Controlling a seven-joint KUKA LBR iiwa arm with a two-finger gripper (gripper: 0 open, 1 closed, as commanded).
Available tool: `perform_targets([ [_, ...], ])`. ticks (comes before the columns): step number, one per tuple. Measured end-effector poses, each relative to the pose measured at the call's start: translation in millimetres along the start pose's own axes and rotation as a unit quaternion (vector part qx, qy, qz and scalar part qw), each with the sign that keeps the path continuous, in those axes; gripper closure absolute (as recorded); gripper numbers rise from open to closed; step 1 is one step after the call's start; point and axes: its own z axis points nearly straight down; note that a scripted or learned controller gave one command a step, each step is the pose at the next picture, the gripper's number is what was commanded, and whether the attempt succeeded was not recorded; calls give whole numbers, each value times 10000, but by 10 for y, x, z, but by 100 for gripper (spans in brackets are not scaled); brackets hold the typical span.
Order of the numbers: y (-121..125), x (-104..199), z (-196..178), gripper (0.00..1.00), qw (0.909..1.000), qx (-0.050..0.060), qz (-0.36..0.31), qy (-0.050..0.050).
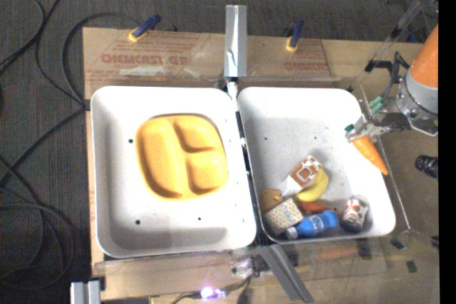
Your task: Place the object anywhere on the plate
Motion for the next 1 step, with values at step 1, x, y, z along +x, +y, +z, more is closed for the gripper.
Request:
perform_targets([
  [1, -318, 1041, 145, 100, 9997, 5, -229, 15],
])
